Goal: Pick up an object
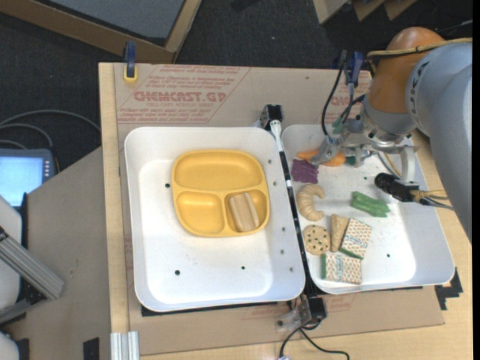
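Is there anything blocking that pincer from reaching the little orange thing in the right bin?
Nothing visible does. The pincer sits right at the orange piece in the right bin's far corner; the purple piece lies just beside it, nearer the camera.

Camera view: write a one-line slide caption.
Grey KUKA arm reaches over right white bin of toy food; yellow divided plate sits in left bin.

Two white bins sit side by side on the desk, the left bin (150,223) and the right bin (420,261). In the left one lies a single yellow divided plate (217,178) with one tan bread slice (242,211) in its lower-right compartment. The right one holds one purple piece (304,171), one orange piece (307,155), one croissant (310,201), one green pod (370,203), one cookie (316,239) and three crackers (349,250).
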